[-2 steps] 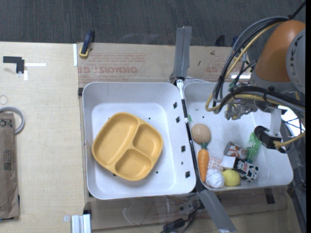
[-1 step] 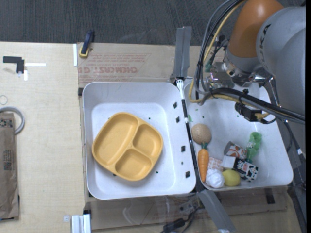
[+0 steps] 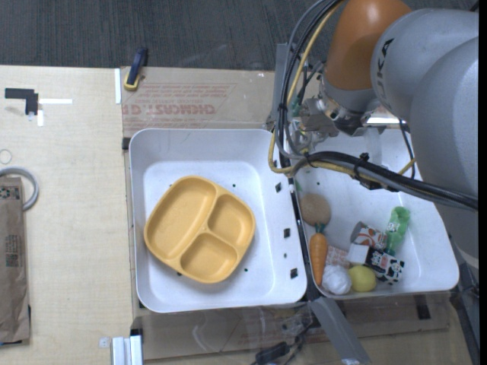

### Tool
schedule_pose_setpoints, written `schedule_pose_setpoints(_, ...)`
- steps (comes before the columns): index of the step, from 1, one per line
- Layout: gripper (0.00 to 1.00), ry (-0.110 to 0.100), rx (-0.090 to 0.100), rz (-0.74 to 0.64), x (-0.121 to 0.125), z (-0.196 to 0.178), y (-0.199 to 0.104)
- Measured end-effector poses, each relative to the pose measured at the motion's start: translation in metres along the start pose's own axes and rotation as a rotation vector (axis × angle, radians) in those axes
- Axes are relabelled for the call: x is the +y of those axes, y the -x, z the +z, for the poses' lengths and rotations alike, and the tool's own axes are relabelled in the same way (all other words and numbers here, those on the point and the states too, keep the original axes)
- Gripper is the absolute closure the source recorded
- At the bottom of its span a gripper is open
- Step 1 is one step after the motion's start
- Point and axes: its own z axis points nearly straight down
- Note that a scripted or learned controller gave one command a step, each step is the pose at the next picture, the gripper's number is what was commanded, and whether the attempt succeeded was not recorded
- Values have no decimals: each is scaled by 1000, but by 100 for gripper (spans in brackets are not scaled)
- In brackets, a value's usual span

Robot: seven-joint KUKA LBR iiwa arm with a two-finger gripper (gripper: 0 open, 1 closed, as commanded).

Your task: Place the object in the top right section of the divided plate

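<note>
A yellow divided plate (image 3: 199, 229) with three sections lies tilted in the left white bin (image 3: 148, 158); all of its sections hold nothing. The right bin (image 3: 437, 268) holds the loose objects: a brown potato (image 3: 314, 207), an orange carrot (image 3: 317, 255), a white garlic bulb (image 3: 335, 280), a yellow lemon (image 3: 363, 278), a small red and white carton (image 3: 369, 239), a black and white carton (image 3: 386, 265) and a green bottle (image 3: 398, 223). The arm's wrist hangs over the back left corner of the right bin, and the gripper (image 3: 303, 139) points down there, its tips hidden among cables.
A cardboard sheet (image 3: 198, 101) lies behind the left bin with a blue and yellow tool (image 3: 136, 68) at its corner. A brown paper bag (image 3: 13, 265) sits at the far left. Black cables (image 3: 380, 177) cross the right bin.
</note>
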Motion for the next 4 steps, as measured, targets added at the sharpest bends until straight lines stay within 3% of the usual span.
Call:
schedule_pose_setpoints(1,100,11,-2,50,-35,-1,-50)
schedule_pose_setpoints(2,100,13,-3,-11,-62,87,-93)
schedule_pose_setpoints(3,100,41,-3,126,-54,94,-207)
schedule_pose_setpoints(4,100,12,-4,71,-29,99,-160)
